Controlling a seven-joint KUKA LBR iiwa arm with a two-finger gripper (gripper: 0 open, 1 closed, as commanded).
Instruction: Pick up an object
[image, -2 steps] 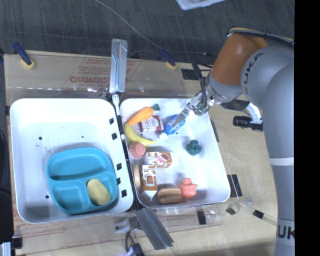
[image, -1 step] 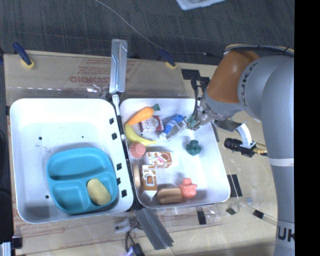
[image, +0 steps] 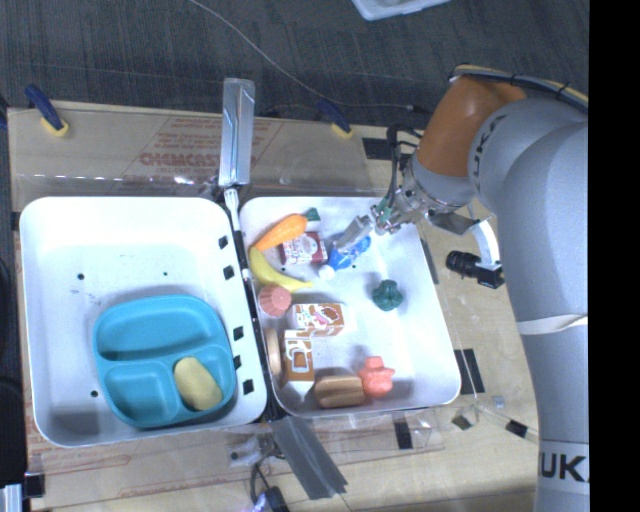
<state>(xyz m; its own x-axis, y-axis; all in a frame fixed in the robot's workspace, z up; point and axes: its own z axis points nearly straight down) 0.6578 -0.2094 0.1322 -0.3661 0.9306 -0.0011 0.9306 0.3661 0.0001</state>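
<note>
End effector positioned low over the right bin, just beside the blue-capped bottle, apparently for a grasp; finger state cannot be told.

Tray in left bin, potato on tray

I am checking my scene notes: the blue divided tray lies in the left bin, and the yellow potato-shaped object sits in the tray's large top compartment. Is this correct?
Not quite. The blue divided tray does lie in the left bin, but the yellow potato-shaped object sits in the tray's lower right compartment, not the large top one. The camera view shows this.
</note>
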